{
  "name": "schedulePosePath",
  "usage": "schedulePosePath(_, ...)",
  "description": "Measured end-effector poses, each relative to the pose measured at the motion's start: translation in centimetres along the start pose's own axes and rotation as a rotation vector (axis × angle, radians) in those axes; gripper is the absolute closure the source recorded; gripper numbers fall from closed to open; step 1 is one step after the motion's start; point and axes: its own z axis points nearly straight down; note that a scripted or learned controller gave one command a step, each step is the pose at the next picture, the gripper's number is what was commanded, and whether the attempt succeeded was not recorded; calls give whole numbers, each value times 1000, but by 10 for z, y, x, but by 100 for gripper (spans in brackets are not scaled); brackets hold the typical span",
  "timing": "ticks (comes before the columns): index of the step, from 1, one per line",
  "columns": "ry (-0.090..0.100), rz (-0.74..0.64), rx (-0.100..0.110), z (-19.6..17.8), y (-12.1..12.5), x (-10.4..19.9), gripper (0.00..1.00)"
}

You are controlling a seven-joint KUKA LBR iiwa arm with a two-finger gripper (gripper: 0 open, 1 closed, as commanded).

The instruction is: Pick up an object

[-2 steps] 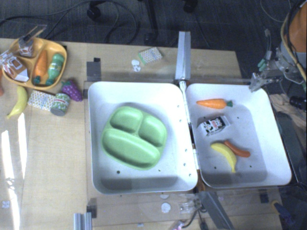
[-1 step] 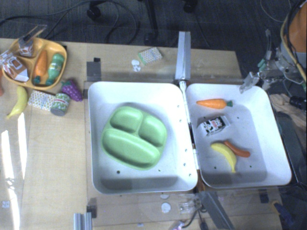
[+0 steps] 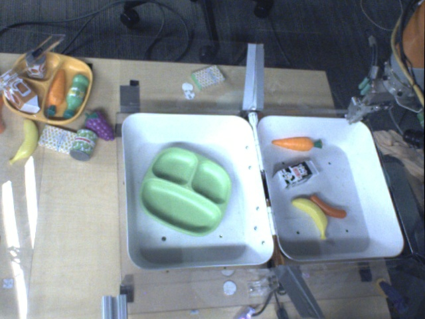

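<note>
White right bin [image 3: 382,178] holds 4 candidates, carrot [image 3: 296,143], carton [image 3: 294,173], banana [image 3: 312,214] and chili [image 3: 328,208]; gripper [image 3: 364,102] sits off its far-right corner, finger state unreadable, so approach stage: next, descend over 1 item.

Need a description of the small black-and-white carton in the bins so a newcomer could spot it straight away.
Look at the right bin of the two white bins, the one without the green divided plate. Near its middle, below the carrot and above the banana and the orange sausage-like piece, lies the small carton. It is the sole boxy, black-and-white item among orange and yellow toy foods.
</note>
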Motion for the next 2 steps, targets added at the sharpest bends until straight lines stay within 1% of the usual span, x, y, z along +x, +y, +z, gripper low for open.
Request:
schedulePosePath(1,0,0,0,0,0,0,0)
schedulePosePath(2,7,72,12,5,-11,-1,0)
